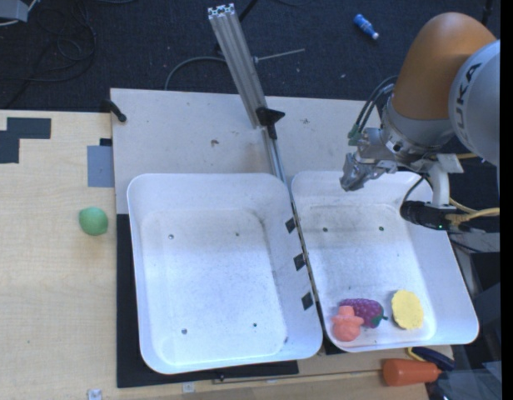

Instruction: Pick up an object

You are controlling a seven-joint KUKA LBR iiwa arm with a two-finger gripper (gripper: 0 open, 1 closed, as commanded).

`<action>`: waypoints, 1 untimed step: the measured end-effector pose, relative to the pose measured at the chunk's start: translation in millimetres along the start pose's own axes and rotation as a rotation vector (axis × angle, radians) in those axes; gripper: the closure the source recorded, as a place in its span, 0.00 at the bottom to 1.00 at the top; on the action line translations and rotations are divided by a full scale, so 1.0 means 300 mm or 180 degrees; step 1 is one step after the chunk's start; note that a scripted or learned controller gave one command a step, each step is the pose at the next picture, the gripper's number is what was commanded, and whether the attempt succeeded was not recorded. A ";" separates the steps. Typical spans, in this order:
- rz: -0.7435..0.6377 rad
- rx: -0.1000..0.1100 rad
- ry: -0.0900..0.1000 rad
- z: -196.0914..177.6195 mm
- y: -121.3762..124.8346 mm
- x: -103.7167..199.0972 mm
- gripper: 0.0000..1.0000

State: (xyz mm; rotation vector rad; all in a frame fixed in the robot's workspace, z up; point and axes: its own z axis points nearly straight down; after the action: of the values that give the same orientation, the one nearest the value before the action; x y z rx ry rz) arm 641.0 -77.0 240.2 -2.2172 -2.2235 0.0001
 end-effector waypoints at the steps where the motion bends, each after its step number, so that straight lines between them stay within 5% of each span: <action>1: -0.0001 -0.0001 0.0000 0.000 -0.028 0.175 1.00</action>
State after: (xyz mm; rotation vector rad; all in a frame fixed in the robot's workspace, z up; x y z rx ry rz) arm 632.4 -24.3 240.3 -2.2171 -2.2241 -0.0004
